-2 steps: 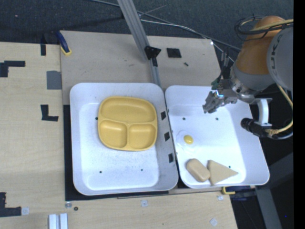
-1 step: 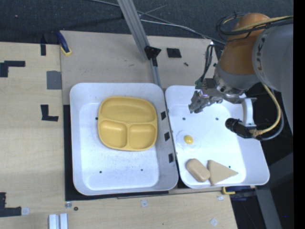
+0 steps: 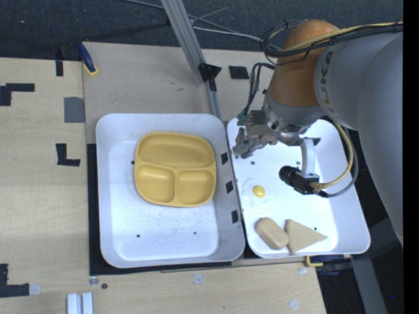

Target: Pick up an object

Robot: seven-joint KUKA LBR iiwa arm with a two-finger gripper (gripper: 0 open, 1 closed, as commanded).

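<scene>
Pincer [image 3: 243, 146] above right white bin [image 3: 340, 237], grip state unclear. Better: descend over small yellow round piece [image 3: 258, 191], centred, avoiding bin wall.

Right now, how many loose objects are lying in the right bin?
3: a small yellow piece mid-bin, a tan rounded block near the front edge, and a tan wedge just right of it. The arm may hide more.

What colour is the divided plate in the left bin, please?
Yellow; the plate shows in the camera view.
</scene>
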